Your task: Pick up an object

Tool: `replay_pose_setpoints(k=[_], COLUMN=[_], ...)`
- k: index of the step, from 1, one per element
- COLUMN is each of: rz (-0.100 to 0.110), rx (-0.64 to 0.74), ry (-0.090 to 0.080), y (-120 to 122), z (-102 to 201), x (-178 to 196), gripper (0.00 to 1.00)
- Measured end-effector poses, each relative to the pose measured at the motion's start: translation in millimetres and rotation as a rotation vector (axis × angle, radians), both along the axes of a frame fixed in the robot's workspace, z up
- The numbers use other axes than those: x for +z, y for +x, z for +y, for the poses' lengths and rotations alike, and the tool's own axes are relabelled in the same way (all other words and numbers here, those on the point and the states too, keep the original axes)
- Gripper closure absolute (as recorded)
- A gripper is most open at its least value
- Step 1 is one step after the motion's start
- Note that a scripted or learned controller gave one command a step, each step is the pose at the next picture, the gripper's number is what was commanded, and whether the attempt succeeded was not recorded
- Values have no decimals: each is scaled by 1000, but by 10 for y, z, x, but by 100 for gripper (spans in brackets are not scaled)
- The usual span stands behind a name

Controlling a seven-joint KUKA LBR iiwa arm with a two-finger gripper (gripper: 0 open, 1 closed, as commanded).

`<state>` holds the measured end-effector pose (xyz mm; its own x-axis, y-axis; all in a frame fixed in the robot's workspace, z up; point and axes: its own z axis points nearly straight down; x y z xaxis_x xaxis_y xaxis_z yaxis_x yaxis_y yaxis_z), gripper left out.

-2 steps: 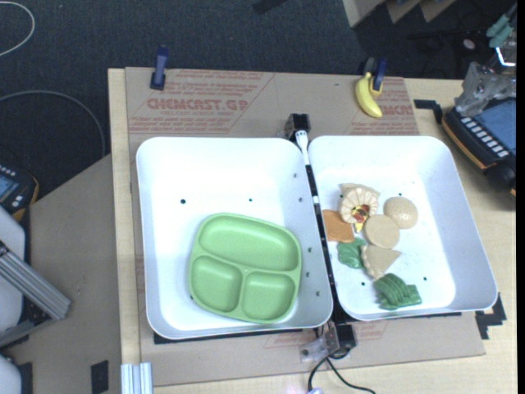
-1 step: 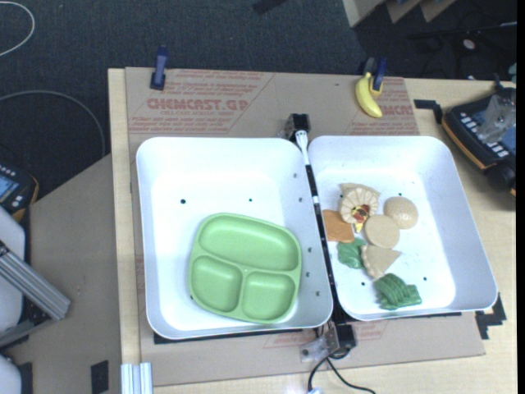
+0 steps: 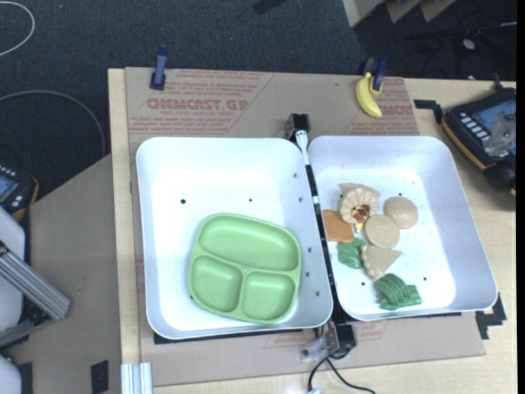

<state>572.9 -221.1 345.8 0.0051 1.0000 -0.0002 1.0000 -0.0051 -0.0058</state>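
The right bin (image 3: pixel 435 167) holds a cluster of small toy food pieces near its left side. Among them are a tan ridged piece with a red and yellow spot (image 3: pixel 359 203), a round beige piece (image 3: pixel 401 213), a second beige disc (image 3: pixel 381 231), an orange piece (image 3: pixel 336 226), a tan wedge (image 3: pixel 379 260), a small green piece (image 3: pixel 351 255) and a larger green leafy piece (image 3: pixel 397 291). In the left bin (image 3: pixel 176 167) lies a light green divided plate (image 3: pixel 244 267) with three compartments.
A yellow banana (image 3: pixel 368 98) lies on the board behind the right bin, beside a blue clamp (image 3: pixel 378 70). Another blue clamp (image 3: pixel 158 66) sits at the board's back left. A yellow and black device (image 3: pixel 486 126) rests at the far right.
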Motion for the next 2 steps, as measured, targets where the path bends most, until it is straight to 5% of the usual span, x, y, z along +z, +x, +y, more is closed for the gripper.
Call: replay_pose_setpoints(k=[1,2], rz=[-7,-2], rx=[9,5], ry=[-1,2], y=[854,281], z=[-13,332], x=[-1001,-775], gripper=[100,100])
